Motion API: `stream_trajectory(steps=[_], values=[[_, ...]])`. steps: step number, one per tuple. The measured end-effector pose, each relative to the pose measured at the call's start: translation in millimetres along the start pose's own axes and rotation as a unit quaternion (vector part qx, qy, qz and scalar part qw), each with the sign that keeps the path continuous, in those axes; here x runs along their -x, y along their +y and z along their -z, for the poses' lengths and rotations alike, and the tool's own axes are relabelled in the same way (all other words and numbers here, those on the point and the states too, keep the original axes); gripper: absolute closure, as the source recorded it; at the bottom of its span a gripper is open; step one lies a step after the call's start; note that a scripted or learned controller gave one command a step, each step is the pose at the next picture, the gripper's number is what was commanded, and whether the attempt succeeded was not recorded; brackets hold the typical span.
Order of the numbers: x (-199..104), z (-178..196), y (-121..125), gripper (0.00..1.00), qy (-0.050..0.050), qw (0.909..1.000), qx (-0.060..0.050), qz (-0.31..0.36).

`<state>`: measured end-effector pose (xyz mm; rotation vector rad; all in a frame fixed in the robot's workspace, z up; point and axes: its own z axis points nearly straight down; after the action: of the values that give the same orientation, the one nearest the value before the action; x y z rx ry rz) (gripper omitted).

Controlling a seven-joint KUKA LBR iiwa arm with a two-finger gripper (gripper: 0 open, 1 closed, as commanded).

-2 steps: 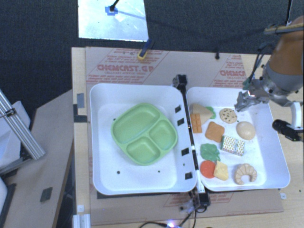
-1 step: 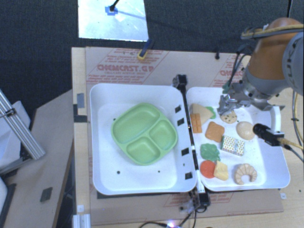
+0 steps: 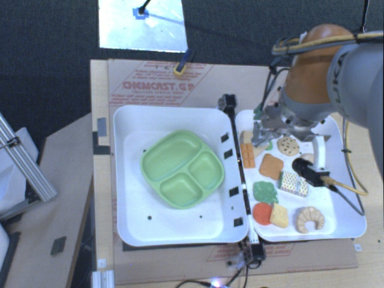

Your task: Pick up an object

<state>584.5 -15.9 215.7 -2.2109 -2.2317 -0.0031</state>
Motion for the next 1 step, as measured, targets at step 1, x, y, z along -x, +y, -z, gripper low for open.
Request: stream_trajectory(steps=[1], values=[[-63.9,3.5,-3.3,1.0,0.0,1.0,0.0,0.0]])
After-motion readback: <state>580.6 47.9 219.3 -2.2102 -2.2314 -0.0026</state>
